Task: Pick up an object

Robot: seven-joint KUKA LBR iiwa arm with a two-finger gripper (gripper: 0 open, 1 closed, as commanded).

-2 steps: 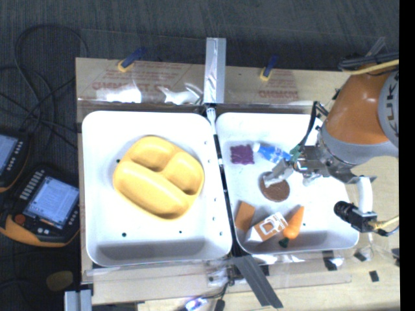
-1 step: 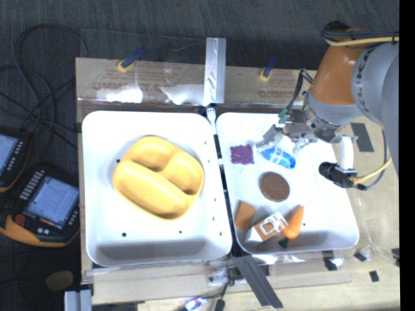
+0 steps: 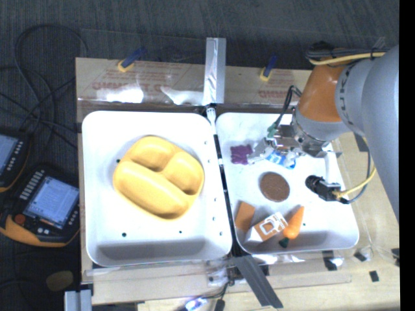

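Observation:
My gripper [image 3: 280, 142] hangs low over the back of the right bin [image 3: 343, 235], under the orange-banded wrist. Right beneath it lies a small blue and white item [image 3: 283, 159], partly hidden by the gripper, so I cannot see whether they touch. A purple piece [image 3: 240, 153] lies just to its left. A brown disc [image 3: 275, 186] sits in the bin's middle. Along the front wall are an orange wedge [image 3: 244, 214], a small white and orange box [image 3: 271, 226] and a carrot [image 3: 294, 223].
A big yellow bread-shaped object [image 3: 157, 175] takes up the middle of the left bin [image 3: 104, 238]. A black plug [image 3: 319, 185] on a yellow cable hangs off the arm over the right bin's right side. A handheld pendant [image 3: 45, 203] lies left of the bench.

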